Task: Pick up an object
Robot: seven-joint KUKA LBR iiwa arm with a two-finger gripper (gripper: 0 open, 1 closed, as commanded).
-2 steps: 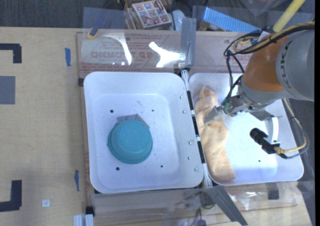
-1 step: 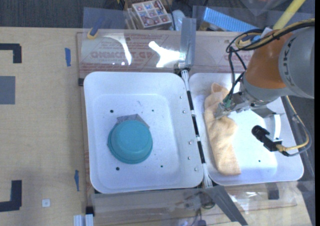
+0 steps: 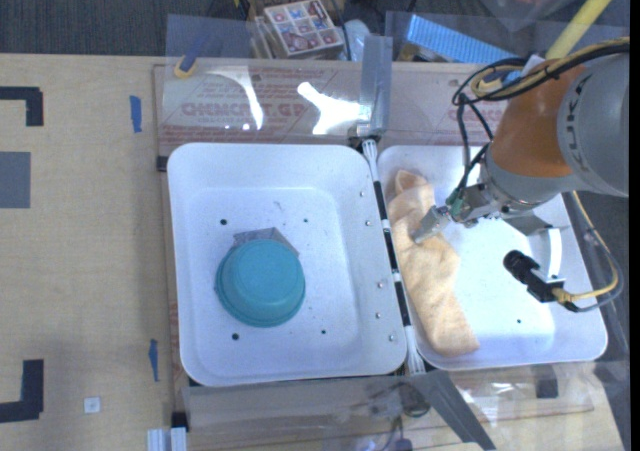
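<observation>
While the arm leans in from the right, the pincer [image 3: 432,225] is down low in the right bin [image 3: 560,334], its tip right at the upper part of the tan cloth [image 3: 430,274]. How the pincer is set, spread or pressed together, I can't tell from this slant; the tip is a small grey blur against the fabric, and nothing is visibly caught in it. That cloth lies long and rumpled along the bin's left wall, running from near the top edge down towards the bottom corner, so the approach at its upper end looks like a bid for a bunched fold, the easiest thing to pinch in soft fabric. Just beside, a black fitting [image 3: 528,273] with a yellow cable hangs off the wrist over bare white floor. Across the divider, the left bin [image 3: 200,179] holds a teal bowl [image 3: 261,282], upside down and resting partly on a small grey scrap [image 3: 259,236], well apart from the action. Both bins sit on the pale wooden desk [image 3: 80,239]. My read: the cloth is the target, not yet lifted.
</observation>
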